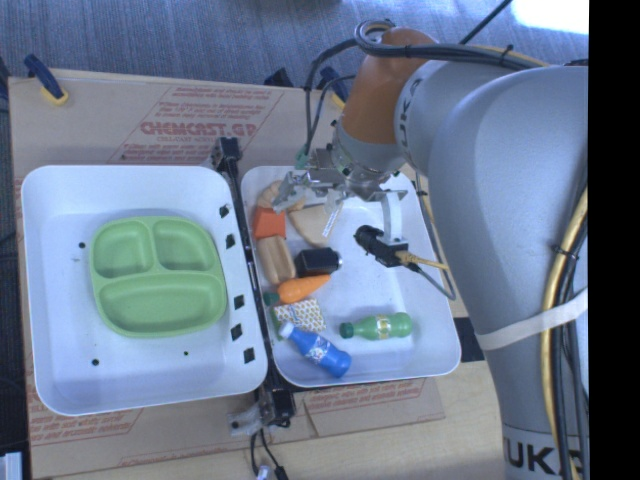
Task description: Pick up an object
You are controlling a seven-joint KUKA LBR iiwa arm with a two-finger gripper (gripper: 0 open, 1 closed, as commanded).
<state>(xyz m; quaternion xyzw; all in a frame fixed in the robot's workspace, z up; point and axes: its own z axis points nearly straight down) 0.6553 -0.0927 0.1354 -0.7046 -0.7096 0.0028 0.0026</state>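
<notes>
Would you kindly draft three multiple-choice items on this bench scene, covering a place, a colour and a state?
1. Where is the divided plate?
A. left bin
B. right bin
C. on the cardboard

2. What colour is the bottle lying nearest the right bin's right wall?
A. red
B. green
C. black

3. How does the blue bottle rest?
A. upright
B. on its side
C. on the plate

Answers: 1 A, the plate sits in the left bin. 2 B, its body is green. 3 B, it lies flat on the bin floor.
</notes>
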